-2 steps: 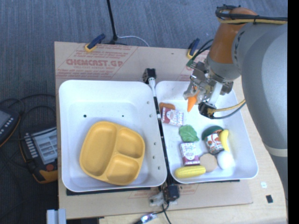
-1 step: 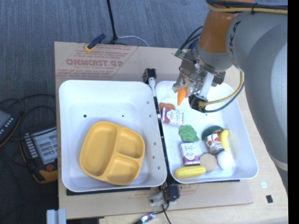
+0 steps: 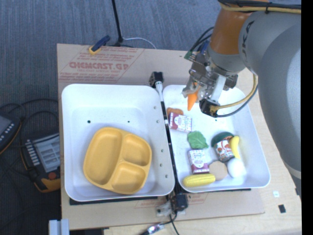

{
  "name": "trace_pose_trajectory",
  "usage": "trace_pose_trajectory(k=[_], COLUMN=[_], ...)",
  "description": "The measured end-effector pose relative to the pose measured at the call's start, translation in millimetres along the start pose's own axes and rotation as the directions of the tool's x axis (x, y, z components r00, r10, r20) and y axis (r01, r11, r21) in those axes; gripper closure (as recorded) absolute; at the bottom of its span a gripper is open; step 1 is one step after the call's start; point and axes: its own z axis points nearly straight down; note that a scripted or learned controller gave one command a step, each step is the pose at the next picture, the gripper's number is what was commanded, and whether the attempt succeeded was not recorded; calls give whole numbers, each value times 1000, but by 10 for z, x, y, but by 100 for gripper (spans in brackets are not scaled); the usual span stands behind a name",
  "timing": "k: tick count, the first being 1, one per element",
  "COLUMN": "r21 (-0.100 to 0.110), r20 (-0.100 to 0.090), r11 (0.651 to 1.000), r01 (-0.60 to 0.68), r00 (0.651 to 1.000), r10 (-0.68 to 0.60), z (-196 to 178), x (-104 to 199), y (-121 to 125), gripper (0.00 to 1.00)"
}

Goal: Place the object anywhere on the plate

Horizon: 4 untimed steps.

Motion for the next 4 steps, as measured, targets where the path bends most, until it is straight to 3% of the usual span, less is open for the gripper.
trace_pose_trajectory(k=[3, 4], r21=[11, 5], r20=[10, 0], r11=[1000, 974], r01=[7, -227], r00=[1000, 974], r10=[-7, 227], z=[-231, 691], x=[8, 327], y=[-12, -771], gripper=[100, 100])
